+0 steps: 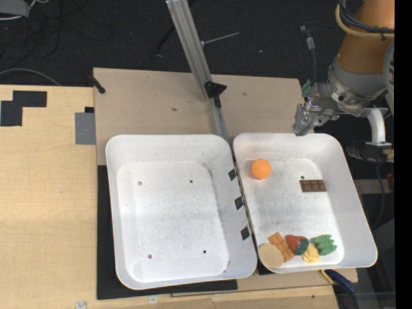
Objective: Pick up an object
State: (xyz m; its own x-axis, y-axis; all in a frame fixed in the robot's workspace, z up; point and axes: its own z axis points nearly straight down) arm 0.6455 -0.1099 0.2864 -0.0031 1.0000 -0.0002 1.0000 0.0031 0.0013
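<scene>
In the right bin (347, 172) an orange ball (261, 168) lies near the far left corner and a small brown chocolate bar (313, 185) lies toward the middle right. A cluster of toy foods (299, 248) sits at the near edge: a tan disc, an orange piece, a red piece, a yellow piece and a green piece. My gripper (304, 126) hangs above the far rim of the right bin, well apart from every object. Nothing is between its fingers.
The left bin (122, 172) stands beside the right one, with black clips along the shared edge. A slanted aluminium bar (193, 50) rises behind the bins. The wooden bench top extends to the left.
</scene>
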